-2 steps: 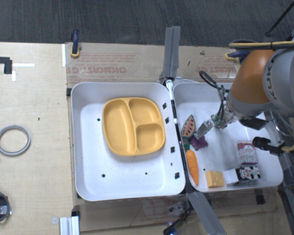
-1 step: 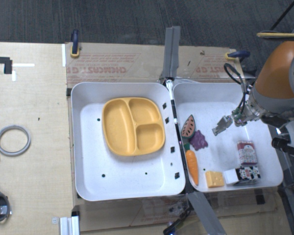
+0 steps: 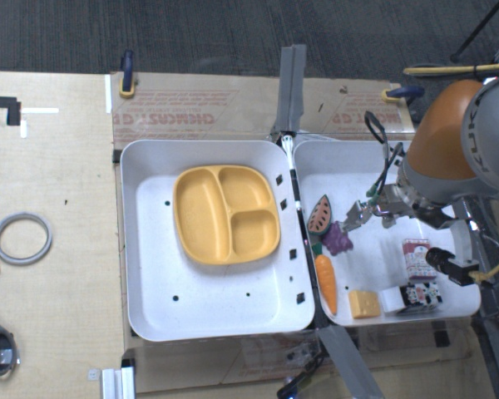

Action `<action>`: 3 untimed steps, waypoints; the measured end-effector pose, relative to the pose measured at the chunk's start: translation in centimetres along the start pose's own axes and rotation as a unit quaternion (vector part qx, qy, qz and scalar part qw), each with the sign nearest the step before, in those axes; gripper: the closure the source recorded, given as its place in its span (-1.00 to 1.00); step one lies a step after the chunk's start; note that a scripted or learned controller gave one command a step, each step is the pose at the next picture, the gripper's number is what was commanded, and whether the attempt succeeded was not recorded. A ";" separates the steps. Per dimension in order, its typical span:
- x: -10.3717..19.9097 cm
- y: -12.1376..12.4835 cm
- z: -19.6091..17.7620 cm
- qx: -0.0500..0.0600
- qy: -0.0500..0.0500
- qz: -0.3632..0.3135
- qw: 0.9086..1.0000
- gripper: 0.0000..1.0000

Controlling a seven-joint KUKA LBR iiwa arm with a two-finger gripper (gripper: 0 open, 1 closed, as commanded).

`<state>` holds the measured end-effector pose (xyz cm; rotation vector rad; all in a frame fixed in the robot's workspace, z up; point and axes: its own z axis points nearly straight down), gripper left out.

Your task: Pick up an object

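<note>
The cheese wedge (image 3: 365, 304) lies nearest the camera, at the front edge of the right bin (image 3: 349, 166), with one carrot (image 3: 326, 283) just to its left along the bin's left wall. Counting on in that bin: one watermelon slice (image 3: 319, 214), one purple grape bunch (image 3: 338, 238), one small red-and-white packet (image 3: 416, 258), and one black-and-white item (image 3: 421, 294) at the front right (too small to identify). The left bin (image 3: 150, 264) holds one yellow divided plate (image 3: 228, 214) with three compartments. On the bench to the left lies one grey tape ring (image 3: 22, 238). The gripper (image 3: 358, 215) hangs over the middle of the right bin, its tip pointing left; whether its jaws are parted cannot be told, and nothing is seen between them. The grape bunch sits just below and left of the tip, very near it, with the watermelon slice a little further left.
</note>
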<state>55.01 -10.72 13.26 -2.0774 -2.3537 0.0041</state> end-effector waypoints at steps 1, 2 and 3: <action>0.4 4.3 4.1 -0.001 -0.001 -0.012 1.000 -1.00; -0.9 10.9 3.6 -0.003 -0.002 -0.247 0.969 -1.00; -0.2 3.7 4.1 -0.001 0.000 -0.096 0.995 -1.00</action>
